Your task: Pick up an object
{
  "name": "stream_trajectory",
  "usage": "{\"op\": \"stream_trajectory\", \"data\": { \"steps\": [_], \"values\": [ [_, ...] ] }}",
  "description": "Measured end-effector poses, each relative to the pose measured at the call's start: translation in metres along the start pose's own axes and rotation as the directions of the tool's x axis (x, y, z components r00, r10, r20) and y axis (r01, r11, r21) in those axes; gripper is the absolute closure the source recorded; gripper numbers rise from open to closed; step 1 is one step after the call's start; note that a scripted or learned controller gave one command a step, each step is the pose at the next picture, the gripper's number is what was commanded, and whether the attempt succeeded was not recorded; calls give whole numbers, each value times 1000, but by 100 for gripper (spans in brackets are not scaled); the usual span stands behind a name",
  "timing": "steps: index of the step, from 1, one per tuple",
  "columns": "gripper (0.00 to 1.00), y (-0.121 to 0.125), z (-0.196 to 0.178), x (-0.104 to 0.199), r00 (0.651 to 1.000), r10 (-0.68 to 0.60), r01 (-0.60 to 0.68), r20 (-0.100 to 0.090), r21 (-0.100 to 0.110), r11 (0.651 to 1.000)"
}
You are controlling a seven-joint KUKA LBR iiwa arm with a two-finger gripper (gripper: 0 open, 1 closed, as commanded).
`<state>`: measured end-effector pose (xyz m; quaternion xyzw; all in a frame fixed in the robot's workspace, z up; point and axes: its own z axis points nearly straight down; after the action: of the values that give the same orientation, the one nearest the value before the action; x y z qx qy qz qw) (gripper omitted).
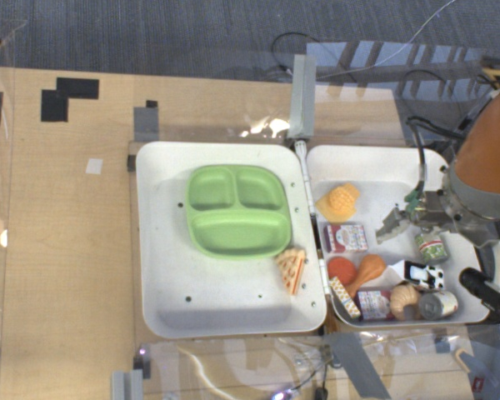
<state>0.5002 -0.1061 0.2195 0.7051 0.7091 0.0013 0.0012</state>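
My gripper (394,223) hangs over the middle of the right bin (375,161), coming in from the right under the orange band of the arm. It sits above bare bin floor, right of a red and white carton (347,237) and left of a small green-labelled can (432,248). A yellow corn-like toy (338,201) lies to its upper left. Below it lie a red tomato (342,268) and an orange drumstick (370,270). I see nothing held in the gripper.
Along the right bin's front edge lie a cow-patterned carton (425,275), a bread roll (404,298), a grey can (438,306) and a snack packet (372,304). The left bin (162,248) holds a green divided plate (237,209) and a pizza slice (292,267).
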Motion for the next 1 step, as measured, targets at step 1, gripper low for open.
{"op": "stream_trajectory", "data": {
  "steps": [1],
  "values": [
    [0, -3, 108, -43, 980, -201, 201, 9, -28, 979]
  ]
}}
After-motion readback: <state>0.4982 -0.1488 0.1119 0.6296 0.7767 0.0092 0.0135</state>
